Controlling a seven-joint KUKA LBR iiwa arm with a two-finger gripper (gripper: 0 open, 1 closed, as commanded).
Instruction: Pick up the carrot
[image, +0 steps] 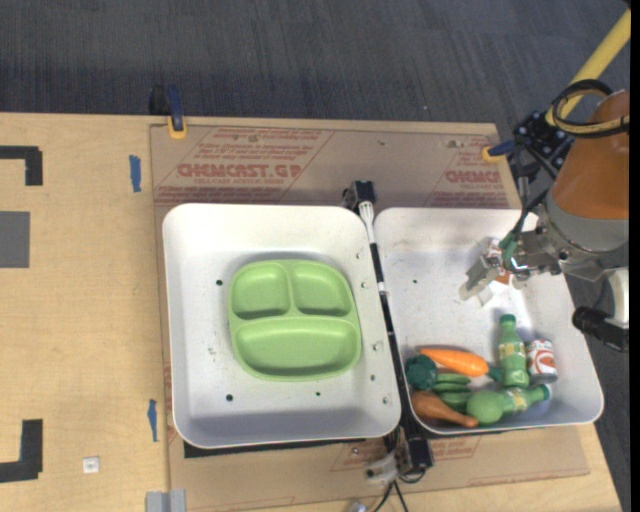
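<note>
— Low in the right bin (590, 400), near its front wall, lies the carrot (455, 361): orange, on its side, pointing roughly left to right.

— What's touching it?

— A dark green vegetable (421, 374) sits at its left end, a green bottle (511, 353) stands just beside its right end, and a second orange-brown piece (440, 408) lies in front of it. A small red and white can (541, 359) is beside the bottle, and another green item (495, 404) rests against the front wall.

— And the arm?

— It comes in from the right, orange band (592, 175) above the wrist, with the gripper (490, 272) hanging over the upper middle of the right bin, well apart from the carrot. Nothing sits between its fingers; whether they are spread or closed, I cannot tell.

— Left side?

— The left bin (195, 300) carries a light green divided plate (295, 318) with three compartments.

— Any writing?

— Red print on the cardboard (330, 165) behind the bins reads something like "CHEMCAST", repeated at the right. The can's label is too small to read.
</note>
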